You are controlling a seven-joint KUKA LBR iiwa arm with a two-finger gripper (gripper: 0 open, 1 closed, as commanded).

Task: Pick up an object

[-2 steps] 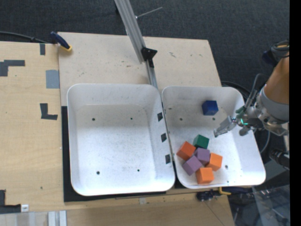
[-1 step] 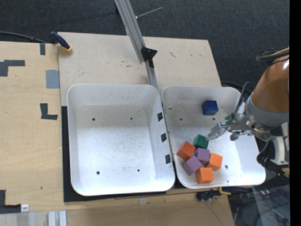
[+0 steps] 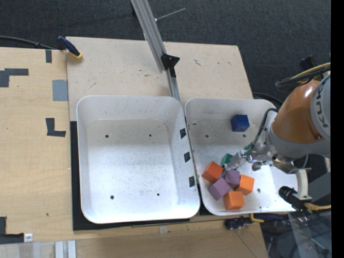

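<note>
I can't tell how my gripper [image 3: 243, 157] jaws stand. The purple block [image 3: 233, 177] looks light, stiff; I'd pinch flat sides.

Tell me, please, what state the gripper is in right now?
Gripper: low in the right bin, above the cluster of blocks; whether it is open, closed or holding anything cannot be told.

a metal rail [image 3: 150, 28] slants across the surface [image 3: 123, 74]; a blue-and-yellow clamp [image 3: 70, 46] sits at its far left corner.
</note>
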